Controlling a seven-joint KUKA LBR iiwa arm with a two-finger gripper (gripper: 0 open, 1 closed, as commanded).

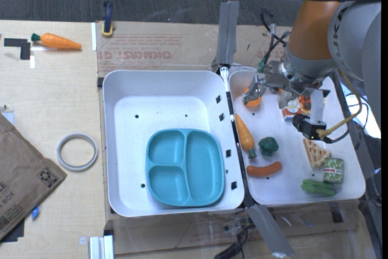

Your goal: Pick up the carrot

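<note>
Green vegetable [317,187] is lying at the near edge of the right bin [357,182], beside a sausage [264,170]. Carrot [244,131] is lying against this bin's left wall, near the broccoli [268,145]. Gripper [255,93] is hovering at the far end over a small orange item [253,101]; whether it is clamping anything cannot be determined. Approach appears to be in hand. Next, the arm needs repositioning nearer, above the carrot, aligned across its width.
</note>
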